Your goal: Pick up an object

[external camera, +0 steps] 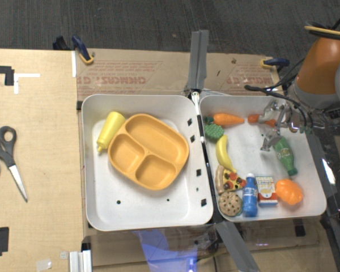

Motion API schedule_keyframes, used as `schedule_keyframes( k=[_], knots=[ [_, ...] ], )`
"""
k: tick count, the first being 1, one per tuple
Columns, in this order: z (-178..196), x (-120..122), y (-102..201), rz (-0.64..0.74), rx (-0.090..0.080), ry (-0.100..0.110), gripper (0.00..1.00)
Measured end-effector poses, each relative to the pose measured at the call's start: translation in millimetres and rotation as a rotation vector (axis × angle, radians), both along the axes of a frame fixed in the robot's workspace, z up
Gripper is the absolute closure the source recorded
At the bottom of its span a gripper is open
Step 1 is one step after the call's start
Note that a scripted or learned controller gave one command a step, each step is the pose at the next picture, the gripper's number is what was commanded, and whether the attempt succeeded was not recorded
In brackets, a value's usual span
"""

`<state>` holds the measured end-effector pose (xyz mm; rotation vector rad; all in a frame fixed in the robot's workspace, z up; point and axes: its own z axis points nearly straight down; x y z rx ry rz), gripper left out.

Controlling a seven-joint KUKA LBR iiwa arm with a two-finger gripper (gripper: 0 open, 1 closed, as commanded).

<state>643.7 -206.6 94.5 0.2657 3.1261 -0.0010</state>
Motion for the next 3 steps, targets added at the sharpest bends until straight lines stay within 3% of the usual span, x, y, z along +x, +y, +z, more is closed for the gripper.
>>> schedule_keyframes(
  k=[1, 2, 3],
  knots=[
    [-0.8, -20.0, 5.2, -0.032, 0.000, -0.001, 0.00],
    [10.4, -18.1, 5.5, -0.029, -0.002, -0.007, 1.00],
    [10.3, -18.1, 5.7, -0.029, -0.002, -0.007, 0.00]
  ],
)
